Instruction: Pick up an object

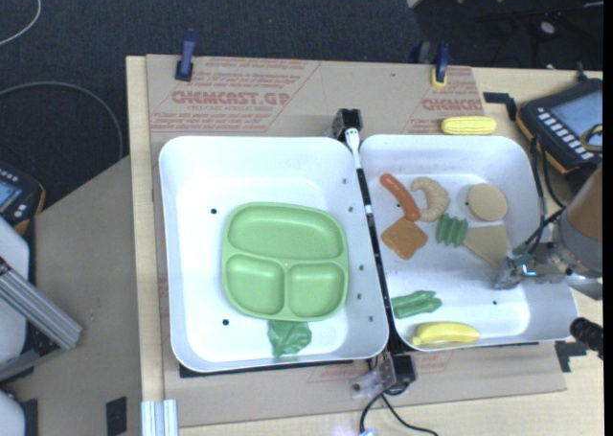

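Board on counter [316, 89] reads "CHEMCAST GP" in red, printed twice, upper middle of frame. Two white bins. Left bin [192, 233]: one green divided plate [284, 260], one green leaf [289, 336] below it. Right bin [498, 314]: one sausage [398, 194], one toast slice [403, 238], one green bean pod [416, 304], one banana [445, 333], one round cookie [487, 201]. One corn cob [468, 125] outside, above bin. Hand [508, 276] at right bin's right side, low over bin floor, nothing visibly gripped; can't tell how open.

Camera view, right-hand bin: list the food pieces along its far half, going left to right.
Red sausage → curled tan piece → ridged green piece → round tan bun. The orange toast and the tan wedge are left out, since they overlap the others' places in the order.
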You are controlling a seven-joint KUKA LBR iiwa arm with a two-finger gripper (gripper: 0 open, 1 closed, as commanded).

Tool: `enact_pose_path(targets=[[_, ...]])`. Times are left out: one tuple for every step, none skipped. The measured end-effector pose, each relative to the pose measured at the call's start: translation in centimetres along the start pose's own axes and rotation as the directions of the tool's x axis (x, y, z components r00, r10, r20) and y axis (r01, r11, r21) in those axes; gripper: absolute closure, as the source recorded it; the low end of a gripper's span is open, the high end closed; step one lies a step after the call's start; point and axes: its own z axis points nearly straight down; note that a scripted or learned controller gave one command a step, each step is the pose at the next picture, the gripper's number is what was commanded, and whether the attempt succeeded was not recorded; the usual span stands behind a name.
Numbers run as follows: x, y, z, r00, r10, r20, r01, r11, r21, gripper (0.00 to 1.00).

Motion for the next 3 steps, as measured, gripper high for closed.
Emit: enact_pose_path(targets=[[0.00,0.00,0.00,1.000,0.000,0.000,0.000,1.000,0.000,1.00],[0.00,0.00,0.00,1.000,0.000,0.000,0.000,1.000,0.000,1.00],[0.00,0.00,0.00,1.000,0.000,0.000,0.000,1.000,0.000,1.00]])
